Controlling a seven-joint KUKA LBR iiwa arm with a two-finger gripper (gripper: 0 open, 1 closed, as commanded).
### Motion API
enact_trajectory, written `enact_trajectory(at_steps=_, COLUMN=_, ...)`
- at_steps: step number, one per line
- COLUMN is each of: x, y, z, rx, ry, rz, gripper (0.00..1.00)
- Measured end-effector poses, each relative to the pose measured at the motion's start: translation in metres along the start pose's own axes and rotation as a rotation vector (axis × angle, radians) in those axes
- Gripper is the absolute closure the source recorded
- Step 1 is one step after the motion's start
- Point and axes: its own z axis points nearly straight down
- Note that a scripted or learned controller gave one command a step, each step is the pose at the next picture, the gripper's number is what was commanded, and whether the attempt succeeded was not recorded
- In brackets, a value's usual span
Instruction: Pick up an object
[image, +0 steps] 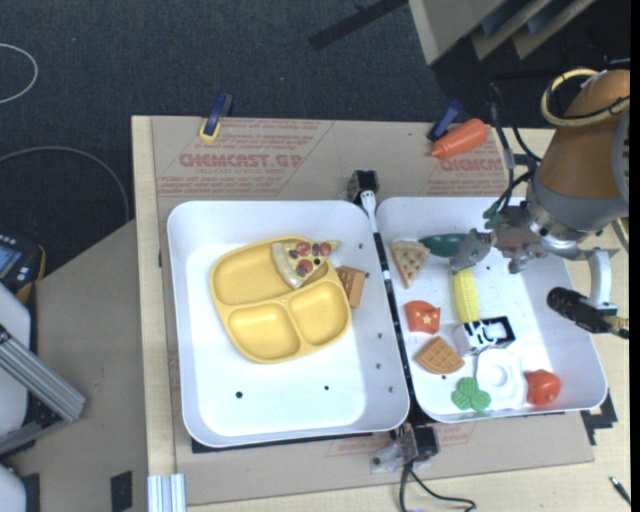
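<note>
Two shallow white bins sit side by side on the bench, and the grey arm with its orange band reaches in from the right, its two-finger gripper (478, 253) hanging low over the right bin (578, 345). Whether the fingers stand apart or together cannot be told; they are small and dark against the clutter, and nothing shows between them.

Just below the fingers lies the yellow plastic corn cob (465, 294), upright along the bin's length, probably the nearest candidate for a pick. Just to their left lies a dark green leaf-shaped toy (443, 243), with a tan triangular wedge of toy food (408, 262) further left against the bin wall. Further down from the fingers come a red strawberry-like piece (422, 316), a brown waffle-like piece (440, 355), a black-and-white block (488, 331), a white round fried-egg toy (497, 377), a green broccoli-like toy (471, 396) and a red tomato-like ball (542, 387), scattered loosely as if tipped in for grasp trials.

Well to the left of the fingers, the left bin (290, 410) holds a yellow three-compartment plate (270, 325) with a pizza slice toy (304, 258) across its upper rim, and a small brown block (351, 284) just beside the plate.
</note>
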Motion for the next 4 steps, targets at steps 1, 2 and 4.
enact_trajectory(at_steps=1, x=0.000, y=0.003, z=-0.007, rx=-0.013, ry=-0.002, rz=-0.002, gripper=0.00)
enact_trajectory(at_steps=2, x=0.008, y=-0.004, z=0.044, rx=-0.007, ry=-0.001, rz=-0.002, gripper=0.00)
enact_trajectory(at_steps=4, x=0.009, y=-0.002, z=0.083, rx=-0.016, ry=-0.003, rz=-0.001, gripper=1.00)
